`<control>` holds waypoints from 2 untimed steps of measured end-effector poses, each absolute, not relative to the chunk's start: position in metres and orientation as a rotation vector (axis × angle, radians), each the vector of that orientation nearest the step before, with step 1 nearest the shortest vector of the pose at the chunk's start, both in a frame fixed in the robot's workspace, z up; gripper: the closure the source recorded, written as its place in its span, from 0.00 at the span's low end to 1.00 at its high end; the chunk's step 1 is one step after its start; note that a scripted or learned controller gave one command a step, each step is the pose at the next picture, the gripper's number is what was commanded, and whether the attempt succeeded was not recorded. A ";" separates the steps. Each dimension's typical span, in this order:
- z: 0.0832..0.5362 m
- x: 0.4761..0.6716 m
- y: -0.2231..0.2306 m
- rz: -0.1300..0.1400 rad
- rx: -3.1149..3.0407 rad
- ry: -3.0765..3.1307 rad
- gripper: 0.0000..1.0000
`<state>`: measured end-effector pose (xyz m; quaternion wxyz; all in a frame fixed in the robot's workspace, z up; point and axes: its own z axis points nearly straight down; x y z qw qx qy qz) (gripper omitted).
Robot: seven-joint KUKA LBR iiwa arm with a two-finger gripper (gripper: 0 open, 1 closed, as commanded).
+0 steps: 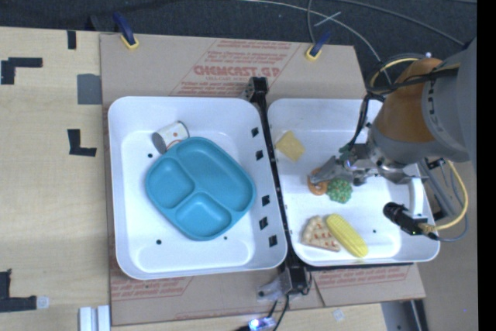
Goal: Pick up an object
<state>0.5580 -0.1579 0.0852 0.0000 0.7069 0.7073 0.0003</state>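
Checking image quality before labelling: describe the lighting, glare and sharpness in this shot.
Camera view: even, soft light; the white bins look bright but not blown out; faint shadow beside the blue tray; overall slightly soft focus, so the gripper and the small food items near it blur together.
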 end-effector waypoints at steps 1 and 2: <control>0.100 0.560 -0.155 0.012 2.217 2.225 1.00; 0.146 0.569 -0.158 0.002 2.218 2.221 1.00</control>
